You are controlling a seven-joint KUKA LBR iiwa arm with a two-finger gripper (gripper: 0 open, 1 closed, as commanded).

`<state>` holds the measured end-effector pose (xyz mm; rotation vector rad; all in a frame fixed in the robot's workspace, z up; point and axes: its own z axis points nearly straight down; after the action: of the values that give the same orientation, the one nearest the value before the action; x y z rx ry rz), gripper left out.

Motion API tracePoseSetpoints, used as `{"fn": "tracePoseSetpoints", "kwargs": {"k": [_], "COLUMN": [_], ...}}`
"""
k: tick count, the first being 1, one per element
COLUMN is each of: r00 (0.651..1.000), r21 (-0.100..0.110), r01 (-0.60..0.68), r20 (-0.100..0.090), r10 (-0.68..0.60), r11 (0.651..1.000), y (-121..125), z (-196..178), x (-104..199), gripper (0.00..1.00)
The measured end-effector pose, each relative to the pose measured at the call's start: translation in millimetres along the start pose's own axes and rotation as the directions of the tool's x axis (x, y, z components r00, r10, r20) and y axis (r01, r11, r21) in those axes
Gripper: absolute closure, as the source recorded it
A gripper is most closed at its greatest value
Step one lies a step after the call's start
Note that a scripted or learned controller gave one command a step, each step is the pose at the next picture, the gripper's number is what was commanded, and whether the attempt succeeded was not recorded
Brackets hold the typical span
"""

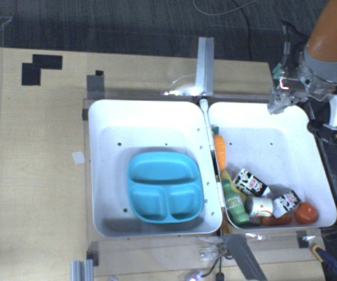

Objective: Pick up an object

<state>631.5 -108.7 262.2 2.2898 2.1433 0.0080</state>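
The arm point(332, 34) reaches in from the right, and its gripper point(279, 101) hangs above the far right corner of the right bin point(274, 139). The view of the gripper is poor, because it is small and partly mixed with cables and metal parts, so I cannot tell if it is open or closed. Nothing appears to be held under it.

The objects that can be picked all lie in the right bin, well apart from the gripper. An orange carrot point(219, 150) lies along the left wall of this bin, beside the divider. Below it is a green bottle point(234, 202). Next to the bottle there is a small black and white carton point(251, 183), then a white cup point(261, 205), a second small carton point(287, 202) and a red tomato point(306, 213) in the near right corner. These objects are crowded together, and several of them touch each other.

The left bin point(107, 133) holds only a blue divided tray point(165, 186).

I judge that the task is at its beginning: the approach step, with no object chosen yet by contact. The next move calls for the gripper to travel toward the near side of the right bin and come down over one object. The carrot seems the easier target, because it lies more alone, though the wall beside it leaves little room. The tomato and the cartons are packed close, so a grasp there may push the neighbours.
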Motion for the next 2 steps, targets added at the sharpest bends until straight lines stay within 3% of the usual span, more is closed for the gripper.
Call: {"fn": "tracePoseSetpoints", "kwargs": {"k": [1, 2], "r00": [0.953, 0.905], "r21": [-0.001, 0.000], "r01": [0.304, 0.426], "r20": [0.001, -0.001], "r10": [-0.304, -0.426], "r11": [0.953, 0.905], "y": [-49, -26], "z": [-52, -43], "x": [5, 80], "gripper": [1.00, 1.00]}}
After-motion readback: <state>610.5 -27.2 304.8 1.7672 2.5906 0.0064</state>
